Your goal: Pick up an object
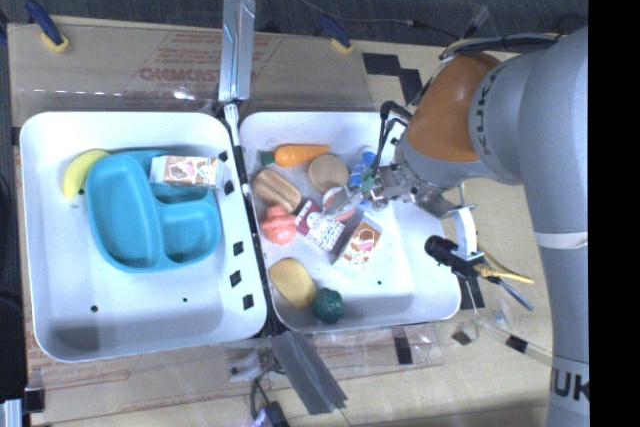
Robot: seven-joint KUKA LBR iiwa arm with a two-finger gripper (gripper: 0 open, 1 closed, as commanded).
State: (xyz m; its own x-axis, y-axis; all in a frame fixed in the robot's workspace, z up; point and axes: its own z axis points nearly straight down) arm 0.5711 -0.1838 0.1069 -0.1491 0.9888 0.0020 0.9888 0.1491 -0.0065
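Hanging over the right bin, the claw sits low among the clutter at the end of the grey arm, which comes in from the right side of the surface. Whether the claw is open or closed, I cannot tell; the wrist and the items around it hide that, and nothing can be seen gripped in it.

Just left of the claw lies a round tan piece, and beside that a brown bun. An orange carrot lies across the bin's far end, close to both. Below the claw are two small printed packets: a red-and-white packet and a brown packet, lying side by side and very close together. A pink item sits against the red-and-white packet's left side. Nearer the bin's front wall are a yellowish potato and a dark green ball, right next to each other.

The left bin holds a blue divided tray, with a yellow banana curled along its upper left edge and a small printed box resting on its upper right corner.
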